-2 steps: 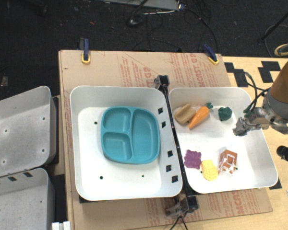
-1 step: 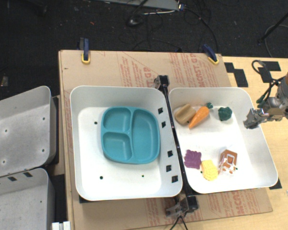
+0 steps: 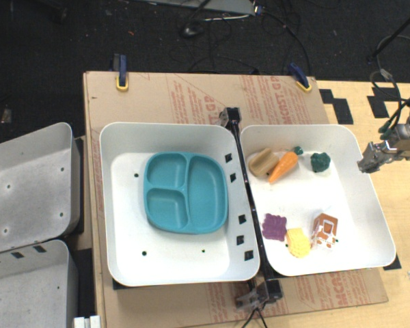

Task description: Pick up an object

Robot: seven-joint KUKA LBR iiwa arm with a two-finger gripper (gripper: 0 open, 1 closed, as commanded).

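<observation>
Objects lie in the right bin [image 3: 369, 203], all left of the claw [image 3: 373, 157], which hangs at that bin's right rim; whether it is released or clenched cannot be told. Largest is the teal plate [image 3: 186, 192], far left in the left bin [image 3: 123, 203]. Nearer come the carrot [image 3: 283, 167], tan piece [image 3: 262, 161], toy house [image 3: 324, 229], yellow piece [image 3: 298, 242], purple piece [image 3: 275, 227] and green blob [image 3: 320, 161].

The two bins [image 3: 116, 142] are showing plain white, with small black marks along the wall between them. A teal divided plate [image 3: 186, 192] is lying in the left one. In the right one are showing an orange carrot [image 3: 283, 167], a tan piece [image 3: 262, 161], a dark green lump [image 3: 320, 161], a purple piece [image 3: 274, 227], a yellow piece [image 3: 298, 242] and an orange-and-white toy [image 3: 324, 230]. The desk [image 3: 191, 91] is showing brown with faint red lettering.
</observation>
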